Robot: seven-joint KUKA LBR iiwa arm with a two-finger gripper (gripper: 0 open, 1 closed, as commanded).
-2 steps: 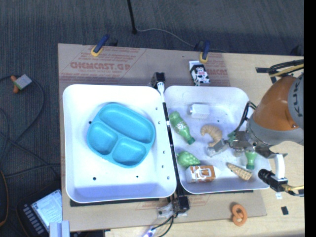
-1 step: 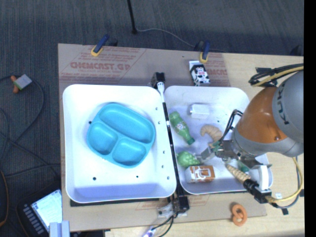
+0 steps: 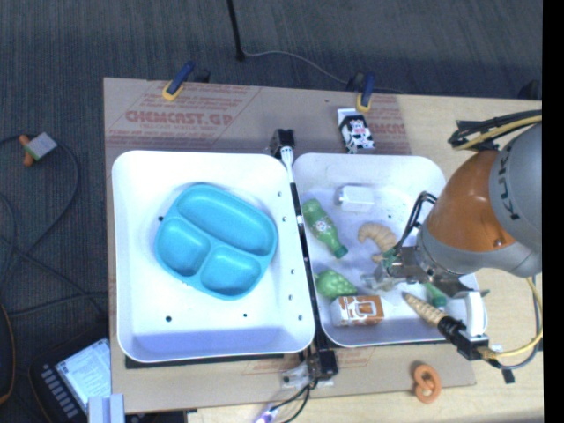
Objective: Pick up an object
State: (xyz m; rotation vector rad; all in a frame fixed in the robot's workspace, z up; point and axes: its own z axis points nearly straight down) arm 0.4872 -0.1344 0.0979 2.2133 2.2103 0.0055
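My hand [image 3: 391, 270] is hanging low over the right bin [image 3: 414, 164], near its middle and toward the near wall. From this slant I cannot tell how far it is open, or whether it is gripping anything. My wrist is pointing down and toward the view's left. The orange band [image 3: 471, 214] is bulging right behind it, and my grey arm [image 3: 529, 183] is running off toward the right, covering that side of the bin.

Counting outward from my hand, I am finding one of each thing. One tan croissant [image 3: 379, 233] is lying just beyond my hand, on the far side. One tan ribbed cone [image 3: 423, 305] is lying just on the near side, slanting toward the bin's near right corner. One lumpy green toy vegetable [image 3: 335, 283] is sitting to the view's left of my hand. One orange-and-white carton [image 3: 359, 309] is resting close beside that vegetable, against the near wall. One green bottle [image 3: 322, 227] is lying tilted along the wall shared with the other bin. One small white box [image 3: 357, 198] is sitting toward the far side. That is making six things I can pick out here.

The left bin [image 3: 132, 324] is carrying one blue divided plate [image 3: 216, 241] with three compartments.

On the bench [image 3: 493, 122], two blue-and-yellow clamps [image 3: 181, 79] are gripping the far edge. One cow-patterned thing [image 3: 357, 133] is standing just beyond the right bin, and one orange pretzel-shaped ring [image 3: 426, 382] is lying near the front edge.
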